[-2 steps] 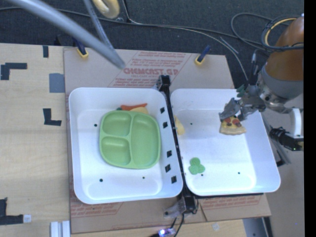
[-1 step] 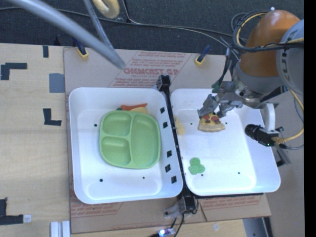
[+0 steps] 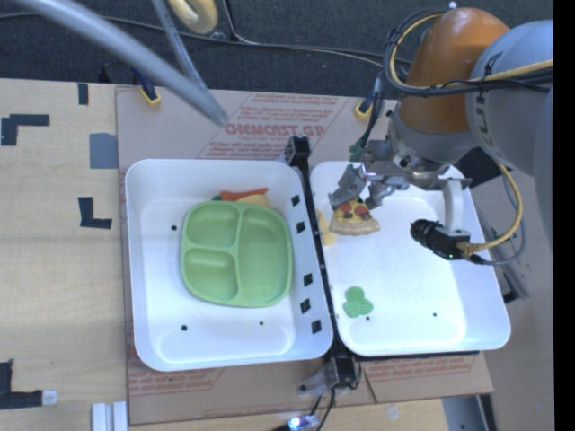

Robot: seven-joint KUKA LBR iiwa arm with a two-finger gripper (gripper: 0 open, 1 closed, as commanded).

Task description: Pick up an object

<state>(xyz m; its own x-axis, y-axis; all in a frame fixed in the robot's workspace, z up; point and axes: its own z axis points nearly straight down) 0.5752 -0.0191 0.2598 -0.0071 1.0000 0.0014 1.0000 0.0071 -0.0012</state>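
Cardboard [image 3: 260,119] lies flat on the wooden surface [image 3: 54,241] under both bins, and it carries red printed writing. The biggest line seems to read "CHEMCAST", but the smaller lines around it are too blurred to read. Black tape marks with angular shapes are stuck on the surface near its left edge.

The left bin [image 3: 153,330] is shallow, white and smooth, with rounded corners. A light green plastic plate [image 3: 238,254] with three compartments lies in its middle. Behind the plate, against the far wall of this bin, an orange strip [image 3: 243,193] and something pale yellow show a little, touching the plate's far edge.

The right bin [image 3: 467,330] is of the same kind. A toy pizza slice [image 3: 355,220], a tan wedge with red and dark spots, lies near its far left corner. Just beside the slice, against the left wall, there is a small pale yellow piece [image 3: 328,237]. A small green toy [image 3: 358,303] with round lobes lies nearer the front edge, well apart from the slice.

The grey metal jaws [image 3: 359,196] hang directly over the far end of the pizza slice. I cannot tell if they are open or closed, or if they touch the slice. A black cable part [image 3: 438,238] hangs over the right side of this bin.
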